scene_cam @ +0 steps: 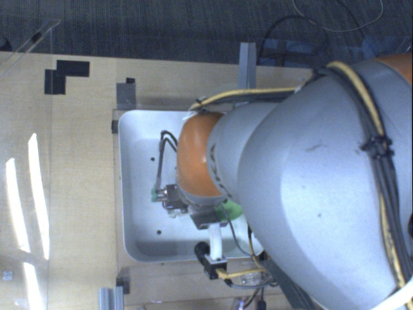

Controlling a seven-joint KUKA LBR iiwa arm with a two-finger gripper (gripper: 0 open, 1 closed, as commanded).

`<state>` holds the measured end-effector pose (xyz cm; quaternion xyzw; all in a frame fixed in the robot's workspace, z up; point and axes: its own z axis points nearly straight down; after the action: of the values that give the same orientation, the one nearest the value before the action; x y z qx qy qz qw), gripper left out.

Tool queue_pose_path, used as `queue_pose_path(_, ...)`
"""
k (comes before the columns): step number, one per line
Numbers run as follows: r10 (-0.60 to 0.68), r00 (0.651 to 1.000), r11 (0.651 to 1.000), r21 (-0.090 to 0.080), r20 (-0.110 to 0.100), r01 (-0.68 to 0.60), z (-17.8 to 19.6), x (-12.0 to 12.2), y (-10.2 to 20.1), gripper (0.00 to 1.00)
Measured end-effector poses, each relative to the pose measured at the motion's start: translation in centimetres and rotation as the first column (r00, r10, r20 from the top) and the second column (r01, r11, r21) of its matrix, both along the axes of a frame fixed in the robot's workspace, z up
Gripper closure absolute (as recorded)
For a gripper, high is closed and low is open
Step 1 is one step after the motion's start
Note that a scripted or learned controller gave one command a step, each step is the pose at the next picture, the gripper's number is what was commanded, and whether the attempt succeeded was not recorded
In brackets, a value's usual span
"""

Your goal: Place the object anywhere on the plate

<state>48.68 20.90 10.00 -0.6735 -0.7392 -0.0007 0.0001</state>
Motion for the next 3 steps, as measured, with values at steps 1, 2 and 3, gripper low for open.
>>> queue_pose_path(1,-0.171,0.985,0.985,0.004,0.009,0.171,33.7,0.5,-3.1,1.00)
queue_pose_path(2,-0.036,0.999,0.999,-0.001,0.002,0.036,21.7,1.4,-6.4,1.00)
queue_pose_path(3,-0.090,0.996,0.996,0.000,0.001,0.090,9.5,0.0,-8.8,1.00)
